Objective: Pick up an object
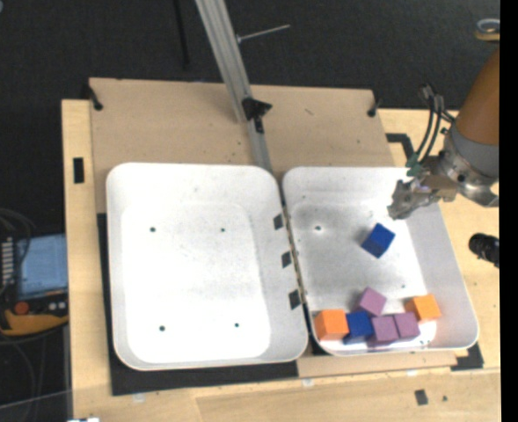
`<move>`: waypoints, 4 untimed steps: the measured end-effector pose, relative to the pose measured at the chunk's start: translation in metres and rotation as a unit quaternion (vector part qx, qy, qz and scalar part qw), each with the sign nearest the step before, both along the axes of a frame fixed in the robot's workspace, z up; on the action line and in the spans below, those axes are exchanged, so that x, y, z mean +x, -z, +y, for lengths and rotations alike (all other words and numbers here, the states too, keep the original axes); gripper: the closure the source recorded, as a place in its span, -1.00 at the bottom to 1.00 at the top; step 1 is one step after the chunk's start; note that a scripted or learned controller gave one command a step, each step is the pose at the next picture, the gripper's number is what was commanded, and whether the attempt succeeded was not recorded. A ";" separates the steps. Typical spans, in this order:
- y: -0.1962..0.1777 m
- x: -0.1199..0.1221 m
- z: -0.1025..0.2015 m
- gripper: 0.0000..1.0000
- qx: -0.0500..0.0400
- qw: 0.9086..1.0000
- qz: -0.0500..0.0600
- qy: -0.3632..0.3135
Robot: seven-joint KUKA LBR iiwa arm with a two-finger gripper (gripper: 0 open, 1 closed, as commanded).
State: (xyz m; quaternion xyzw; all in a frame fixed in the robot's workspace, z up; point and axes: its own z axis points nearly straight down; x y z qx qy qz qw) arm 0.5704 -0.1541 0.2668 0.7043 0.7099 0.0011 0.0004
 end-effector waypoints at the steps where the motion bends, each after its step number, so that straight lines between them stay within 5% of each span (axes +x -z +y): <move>1: -0.004 0.009 0.060 1.00 0.000 1.000 0.000 0.000; 4: 0.021 0.025 0.216 1.00 0.000 1.000 0.001 0.000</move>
